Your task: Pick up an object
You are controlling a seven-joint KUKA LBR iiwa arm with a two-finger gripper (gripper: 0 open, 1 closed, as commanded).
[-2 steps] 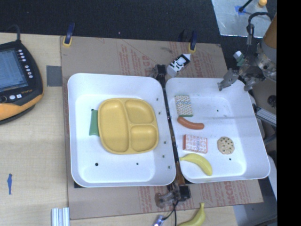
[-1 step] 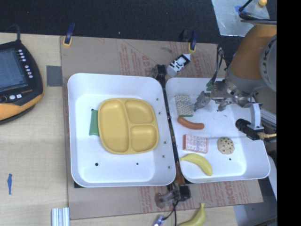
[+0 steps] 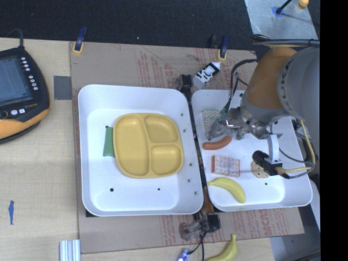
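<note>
Brown cardboard with faint red print I can't read covers the wooden table [image 3: 38,167], and the two white bins sit side by side on it, the left bin [image 3: 95,194] mostly filled by a yellow divided tray [image 3: 148,144] lying over a green thing [image 3: 108,141] at its 9 o'clock. Right bin [image 3: 296,197] is tighter: the claw [image 3: 224,125] hangs low at the bin's 10 o'clock, right above the hot dog [image 3: 217,143], can't tell how wide it is. A red-patterned packet [image 3: 225,165] sits mid-bin with the banana [image 3: 228,188] at its 6 o'clock; the most open floor is at 4 o'clock.
</note>
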